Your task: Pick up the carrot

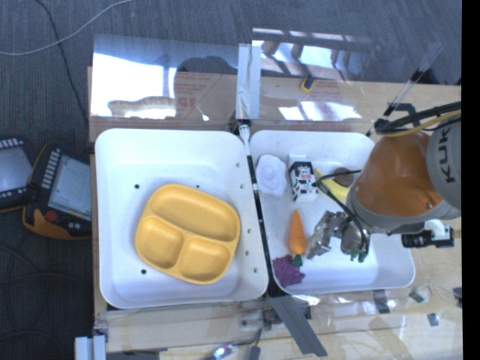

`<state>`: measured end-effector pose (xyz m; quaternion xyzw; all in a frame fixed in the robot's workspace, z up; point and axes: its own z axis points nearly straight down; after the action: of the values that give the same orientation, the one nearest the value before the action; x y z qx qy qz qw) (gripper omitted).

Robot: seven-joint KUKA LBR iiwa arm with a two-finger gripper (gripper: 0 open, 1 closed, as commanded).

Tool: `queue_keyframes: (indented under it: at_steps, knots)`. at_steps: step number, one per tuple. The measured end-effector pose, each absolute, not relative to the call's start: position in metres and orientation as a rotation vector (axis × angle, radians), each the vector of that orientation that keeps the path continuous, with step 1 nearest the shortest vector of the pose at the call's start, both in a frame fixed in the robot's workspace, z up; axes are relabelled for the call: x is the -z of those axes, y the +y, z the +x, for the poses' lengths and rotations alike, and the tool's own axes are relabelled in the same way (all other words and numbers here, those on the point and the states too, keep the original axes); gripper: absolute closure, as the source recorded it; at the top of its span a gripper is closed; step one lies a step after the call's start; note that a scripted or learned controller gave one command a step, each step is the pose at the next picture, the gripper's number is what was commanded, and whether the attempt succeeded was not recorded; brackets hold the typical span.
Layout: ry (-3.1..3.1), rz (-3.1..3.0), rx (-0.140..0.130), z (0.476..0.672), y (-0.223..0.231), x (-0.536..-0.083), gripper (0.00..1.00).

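The carrot (298, 232) lies in the right bin (390, 276), untouched. The tool (324, 240) hovers at its three o'clock, released; approach step. Next: shift toward nine o'clock, straddle, clench.

One fixed camera looks down at a slant over both white bins (112, 201), arm (405, 178) entering from right.

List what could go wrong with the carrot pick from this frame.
1. The gripper sits beside the carrot, not over it, so closing here would probably miss.
2. A purple item lies right at the carrot's lower tip; a grasp low on the carrot may catch or drag it.
3. The carrot lies near the right bin's inner wall, so a sideways nudge might push it against that wall.
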<state>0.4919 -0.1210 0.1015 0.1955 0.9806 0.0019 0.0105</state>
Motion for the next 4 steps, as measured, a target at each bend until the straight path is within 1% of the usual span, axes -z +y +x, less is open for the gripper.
queue_keyframes:
  at_steps: [1,2,3,4]
  knots:
    - [3.027,0.799,-0.004,0.559,-0.113,-0.092,1.0]
    - [2.689,1.577,-0.01,0.536,-0.097,-0.093,1.0]
    - [2.616,1.72,-0.009,0.595,-0.107,-0.092,1.0]
    - [2.614,1.719,-0.007,0.595,-0.108,-0.09,0.0]
